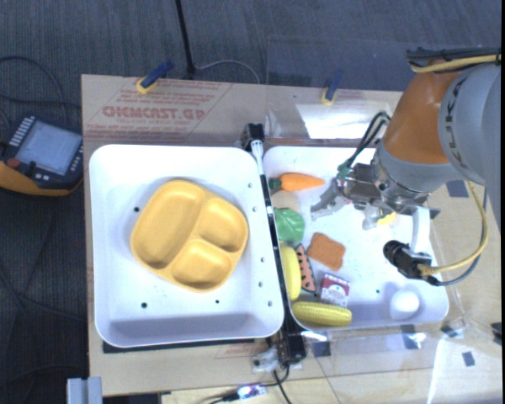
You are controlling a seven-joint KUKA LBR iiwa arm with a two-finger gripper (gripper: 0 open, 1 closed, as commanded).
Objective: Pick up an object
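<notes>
Hovering over the right bin (421, 310) with end effector (341, 194) spread and empty, just right of the carrot (299, 181), whose long axis runs left-right along the bin's far side.

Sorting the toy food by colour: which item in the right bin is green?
The green pepper-like piece, against the bin's left wall just below the orange carrot. The others nearby are orange, yellow like the corn, brown or red.
</notes>
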